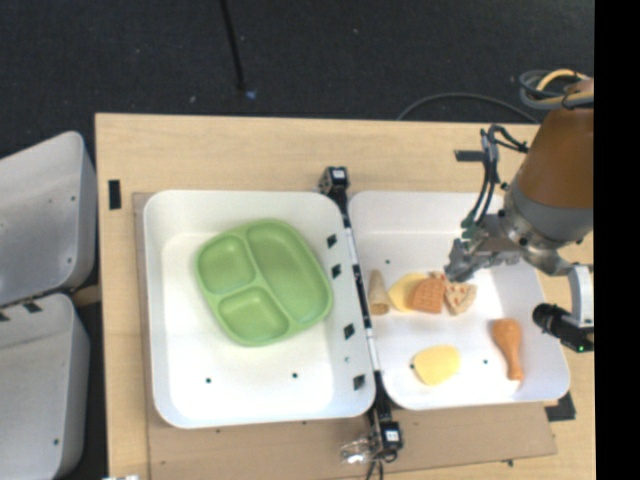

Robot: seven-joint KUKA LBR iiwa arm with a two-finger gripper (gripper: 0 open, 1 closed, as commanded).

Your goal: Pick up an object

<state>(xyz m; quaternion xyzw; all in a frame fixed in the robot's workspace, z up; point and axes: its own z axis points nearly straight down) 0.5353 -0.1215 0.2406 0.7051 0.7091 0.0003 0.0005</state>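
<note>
In the right bin point(420, 218) lie several food-shaped items: a tan cone point(378, 292), a yellow round piece point(405, 294), an orange waffle-like piece point(428, 295), a pale brownish piece point(461, 296), a yellow lump point(437, 364) and an orange drumstick point(508, 346). My gripper point(460, 264) hangs low over the cluster, just above the waffle piece and the brownish piece. The arm's wrist covers the fingers from above.
The left bin point(180, 378) holds a green divided plate point(263, 281). A ridge with black clips point(352, 288) separates the two bins. Cables point(487, 173) trail by the arm at the right bin's far right corner.
</note>
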